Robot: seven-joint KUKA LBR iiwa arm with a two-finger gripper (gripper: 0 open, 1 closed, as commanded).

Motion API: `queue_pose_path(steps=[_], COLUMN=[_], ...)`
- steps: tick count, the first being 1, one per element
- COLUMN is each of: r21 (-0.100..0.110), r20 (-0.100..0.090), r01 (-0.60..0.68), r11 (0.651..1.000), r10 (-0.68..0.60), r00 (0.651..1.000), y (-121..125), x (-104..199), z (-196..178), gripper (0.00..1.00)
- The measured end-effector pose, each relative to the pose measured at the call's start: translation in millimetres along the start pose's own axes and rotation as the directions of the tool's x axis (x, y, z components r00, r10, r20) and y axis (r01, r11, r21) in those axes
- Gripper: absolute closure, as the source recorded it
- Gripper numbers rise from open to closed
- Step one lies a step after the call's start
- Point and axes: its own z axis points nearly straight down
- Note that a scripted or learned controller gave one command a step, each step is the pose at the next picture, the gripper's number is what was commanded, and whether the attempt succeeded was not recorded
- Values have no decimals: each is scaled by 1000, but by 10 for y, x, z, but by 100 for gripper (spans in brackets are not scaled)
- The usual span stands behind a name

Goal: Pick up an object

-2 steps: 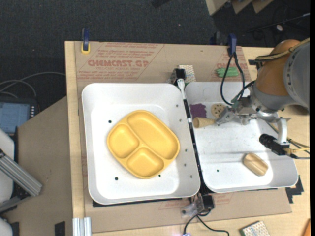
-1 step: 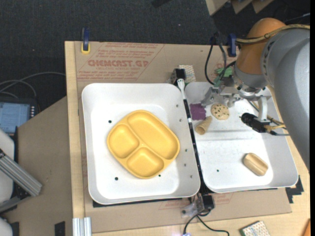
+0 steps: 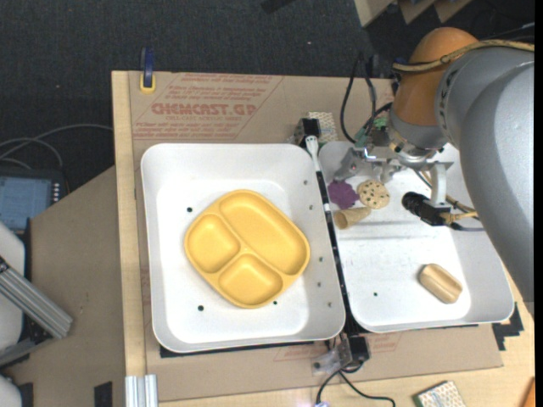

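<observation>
Just above the far-left part of the right bin, the gripper hangs over a cookie, the likeliest pick; whether the gripper is open or closed cannot be told. The cookie looks light, stiff and flat, probably a toy, and is best pinched across its rim since it lies low on the bin floor. A purple piece sits just left of it and a cone just nearer, both crowding a clean descent. A tan loaf lies well apart, near right. A yellow plate sits in the left bin.
</observation>
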Motion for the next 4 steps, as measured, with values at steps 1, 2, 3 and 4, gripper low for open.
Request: queue_pose_path(steps=[1, 2, 3, 4], r21=[1, 4, 5, 1], r20=[3, -2, -2, 0], r01=[-8, 0, -4, -2], r11=[1000, 1000, 1000, 1000], r10=[8, 0, 4, 2], r00=[1000, 1000, 1000, 1000], y=[-52, -4, -356, -194], x=[-646, -268, -133, -262], z=[1, -13, -8, 3], gripper=[0, 0, 0, 0])
